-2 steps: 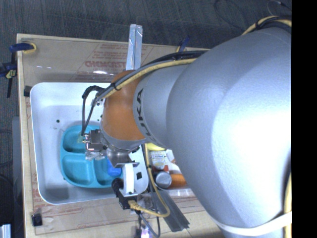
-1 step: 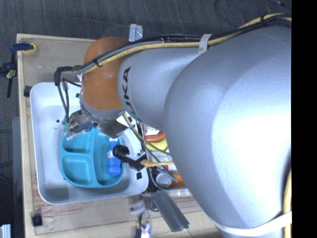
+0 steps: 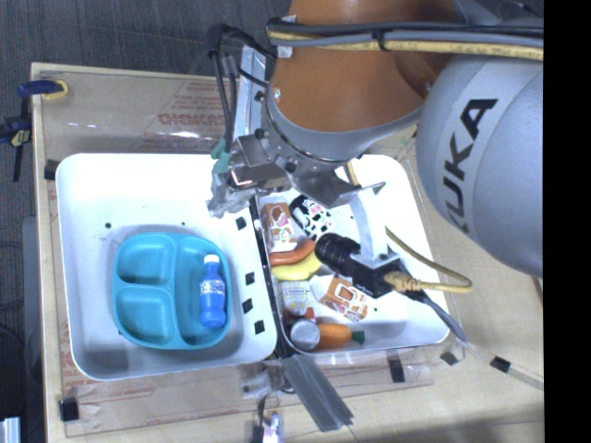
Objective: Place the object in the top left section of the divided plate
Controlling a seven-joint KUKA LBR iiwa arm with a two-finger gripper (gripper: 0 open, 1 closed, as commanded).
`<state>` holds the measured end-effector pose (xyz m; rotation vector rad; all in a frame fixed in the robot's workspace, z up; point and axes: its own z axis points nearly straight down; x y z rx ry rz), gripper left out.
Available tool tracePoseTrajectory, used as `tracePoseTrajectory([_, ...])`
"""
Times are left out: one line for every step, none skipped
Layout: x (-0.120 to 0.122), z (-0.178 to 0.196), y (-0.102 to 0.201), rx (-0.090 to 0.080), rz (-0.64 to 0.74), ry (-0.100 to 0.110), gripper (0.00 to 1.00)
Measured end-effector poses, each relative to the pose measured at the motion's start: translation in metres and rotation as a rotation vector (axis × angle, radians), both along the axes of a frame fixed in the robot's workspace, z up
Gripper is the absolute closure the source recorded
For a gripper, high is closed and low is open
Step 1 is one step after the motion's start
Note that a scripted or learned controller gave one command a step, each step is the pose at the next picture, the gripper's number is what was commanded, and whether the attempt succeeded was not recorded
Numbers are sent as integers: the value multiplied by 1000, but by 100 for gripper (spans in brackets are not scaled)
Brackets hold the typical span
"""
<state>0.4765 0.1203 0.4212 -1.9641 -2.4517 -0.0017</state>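
- Lying in the right section of the turquoise divided plastic plate (image 3: 148, 264), the small blue plastic bottle (image 3: 212, 292) is judged light, rigid and slippery.
- A pinch across its middle is advised.
- The metal gripper's (image 3: 231, 179) state cannot be told.

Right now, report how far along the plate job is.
Done: a blue bottle lies in the divided plate, but in its right section, not the top left section. In hand: the pincer hangs over the left bin's upper right. Left: putting an object in that section.
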Motion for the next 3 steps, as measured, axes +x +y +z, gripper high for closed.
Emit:
tracePoseTrajectory([0, -1, 0, -1, 0, 2, 0])
tracePoseTrajectory([0, -9, -6, -1, -60, 3, 0])
tracePoseTrajectory([0, 1, -4, -2, -49, 7, 100])
